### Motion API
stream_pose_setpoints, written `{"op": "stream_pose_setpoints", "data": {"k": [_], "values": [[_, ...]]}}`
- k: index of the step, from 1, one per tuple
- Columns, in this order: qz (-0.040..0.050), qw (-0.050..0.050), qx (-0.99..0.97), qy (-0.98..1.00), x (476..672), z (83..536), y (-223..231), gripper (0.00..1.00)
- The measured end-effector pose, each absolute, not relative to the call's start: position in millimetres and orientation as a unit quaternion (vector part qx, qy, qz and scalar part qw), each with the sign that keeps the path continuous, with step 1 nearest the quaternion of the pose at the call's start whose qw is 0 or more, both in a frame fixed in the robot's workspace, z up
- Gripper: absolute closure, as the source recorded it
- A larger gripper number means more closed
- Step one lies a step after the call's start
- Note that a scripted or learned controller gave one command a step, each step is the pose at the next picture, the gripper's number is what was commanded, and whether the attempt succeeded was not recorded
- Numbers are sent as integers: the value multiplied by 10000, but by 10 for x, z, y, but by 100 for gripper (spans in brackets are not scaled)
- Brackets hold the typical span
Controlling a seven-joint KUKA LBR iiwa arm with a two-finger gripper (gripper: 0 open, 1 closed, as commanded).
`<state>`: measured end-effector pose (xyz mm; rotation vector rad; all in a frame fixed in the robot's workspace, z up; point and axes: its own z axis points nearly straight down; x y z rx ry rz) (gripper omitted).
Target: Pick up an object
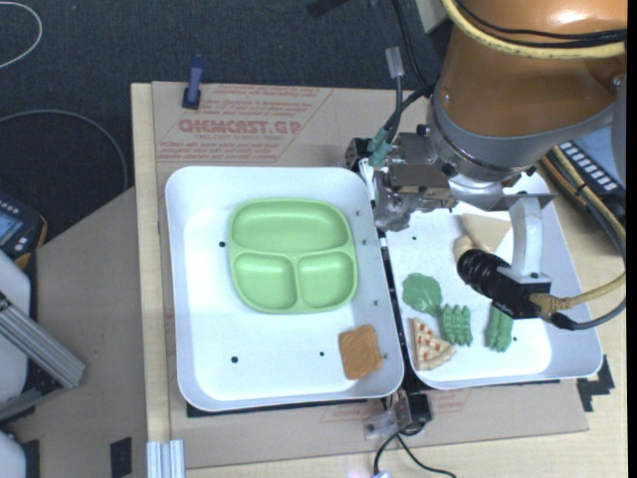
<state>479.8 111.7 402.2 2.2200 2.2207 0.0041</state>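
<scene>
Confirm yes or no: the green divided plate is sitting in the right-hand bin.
No. The green divided plate lies in the left bin, near a brown toast-like piece; the right bin holds smaller food-shaped items.

End effector (398, 207) fingers — hidden under wrist

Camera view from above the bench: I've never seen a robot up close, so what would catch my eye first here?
Likely the bulky grey arm with its shiny orange band, looming in from the upper right over the right white bin. Next, the pale green three-compartment plastic plate lying in the middle of the left white bin, with a brown toast-like toy piece near that bin's lower right corner. In the right bin lie small toy foods, including a pizza slice and green vegetable pieces.
</scene>
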Motion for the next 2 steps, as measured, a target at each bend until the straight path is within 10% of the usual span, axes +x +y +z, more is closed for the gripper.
{"op": "stream_pose_setpoints", "data": {"k": [2], "values": [[32,24,7069,7073,4809,4227,1124,100]]}}
